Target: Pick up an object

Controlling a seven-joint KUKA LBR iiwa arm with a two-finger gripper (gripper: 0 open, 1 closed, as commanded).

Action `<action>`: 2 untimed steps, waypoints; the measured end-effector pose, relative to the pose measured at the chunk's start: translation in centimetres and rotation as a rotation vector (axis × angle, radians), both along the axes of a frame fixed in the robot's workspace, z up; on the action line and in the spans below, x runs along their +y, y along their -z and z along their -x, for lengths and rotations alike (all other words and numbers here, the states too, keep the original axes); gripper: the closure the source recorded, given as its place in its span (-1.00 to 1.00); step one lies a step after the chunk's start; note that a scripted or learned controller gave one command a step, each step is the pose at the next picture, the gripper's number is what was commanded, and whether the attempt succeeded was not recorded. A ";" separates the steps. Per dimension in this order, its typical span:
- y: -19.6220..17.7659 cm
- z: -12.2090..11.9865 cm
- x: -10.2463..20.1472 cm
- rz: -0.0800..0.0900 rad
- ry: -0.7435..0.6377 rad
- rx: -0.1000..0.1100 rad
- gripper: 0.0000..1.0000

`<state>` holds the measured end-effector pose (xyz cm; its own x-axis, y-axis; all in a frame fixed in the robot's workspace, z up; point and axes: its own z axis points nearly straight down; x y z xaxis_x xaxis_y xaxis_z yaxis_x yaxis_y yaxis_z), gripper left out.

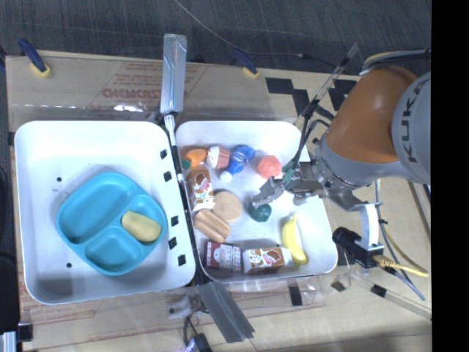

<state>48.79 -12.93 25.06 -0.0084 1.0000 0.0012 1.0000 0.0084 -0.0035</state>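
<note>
pincer, right bin, centre: above dark green ball; finger state not discernible. banana toward near right corner. left bin: blue divided plate.

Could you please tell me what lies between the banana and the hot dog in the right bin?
In the camera view, only bare white bin floor lies between the banana and the hot dog.

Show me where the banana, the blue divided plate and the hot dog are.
banana [293, 240], camera view, middle of its yellow body, right bin.
blue divided plate [82, 213], camera view, bare floor of its large upper compartment, left bin.
hot dog [211, 226], camera view, middle of the bun, right bin.
</note>
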 end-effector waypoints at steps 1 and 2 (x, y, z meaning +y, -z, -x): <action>5.2 1.1 -4.8 0.000 0.205 0.002 -1.00; 14.2 1.2 -4.3 -0.001 0.340 0.004 -1.00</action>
<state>47.60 -17.26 10.89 0.3253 0.9456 0.0011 0.9456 -0.3253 -0.0075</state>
